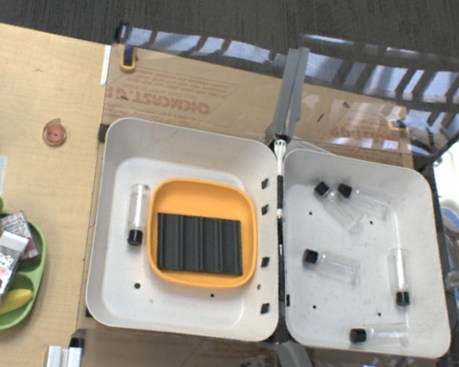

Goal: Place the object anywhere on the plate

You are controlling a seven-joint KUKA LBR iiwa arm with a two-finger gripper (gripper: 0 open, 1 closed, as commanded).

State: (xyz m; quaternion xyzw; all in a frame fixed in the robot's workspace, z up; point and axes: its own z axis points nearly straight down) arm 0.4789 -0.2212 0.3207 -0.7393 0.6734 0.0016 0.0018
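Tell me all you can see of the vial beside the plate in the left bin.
The vial is a small clear tube, plastic or glass by its look, with a black cap at its near end. It lies flat on the left bin floor, lengthwise along the left side of the orange plate, close to its rim; contact cannot be told.

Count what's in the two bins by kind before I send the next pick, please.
Clear vials with black caps: 6 (one in the left bin, five in the right bin:)
Orange plate: 1
Black ribbed block on the plate: 1
Total: 8
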